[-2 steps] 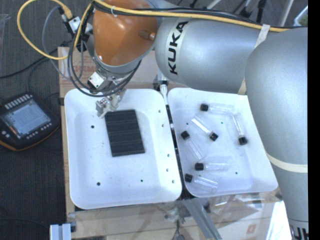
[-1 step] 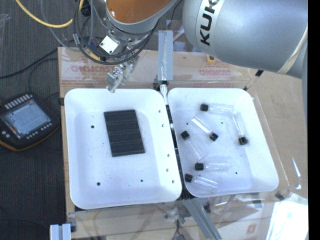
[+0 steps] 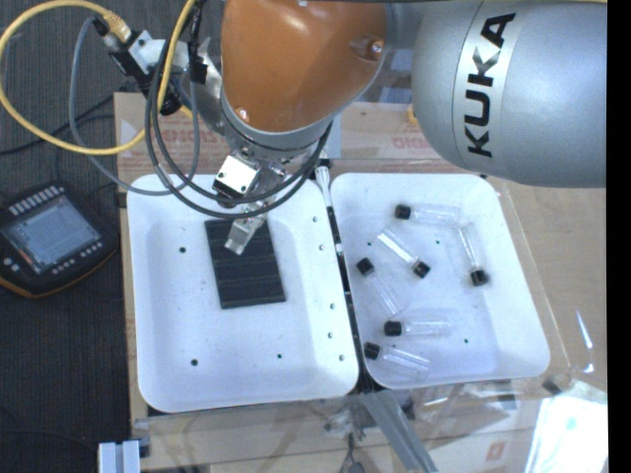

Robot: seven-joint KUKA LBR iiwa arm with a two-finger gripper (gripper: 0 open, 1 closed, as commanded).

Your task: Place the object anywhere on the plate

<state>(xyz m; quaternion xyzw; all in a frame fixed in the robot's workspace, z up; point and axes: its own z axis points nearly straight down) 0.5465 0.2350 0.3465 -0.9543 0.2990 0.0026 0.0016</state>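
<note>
A black ribbed plate (image 3: 248,266) lies flat in the left white bin (image 3: 163,363), toward its upper middle. My gripper (image 3: 242,236) hangs from the orange wrist band directly over the plate's far end, its tip close to or touching the plate surface. The view from above does not show whether anything is in its grasp. Several clear vials with black caps lie in the right bin (image 3: 518,338), among them one (image 3: 426,212) at the back, one (image 3: 403,252) near the middle and one (image 3: 418,325) toward the front.
The arm's large grey body covers the upper right of the view and overhangs the back of both bins. A ridge (image 3: 340,284) divides the two bins. A teach pendant (image 3: 49,239) and a yellow cable (image 3: 59,141) lie to the left of the bench.
</note>
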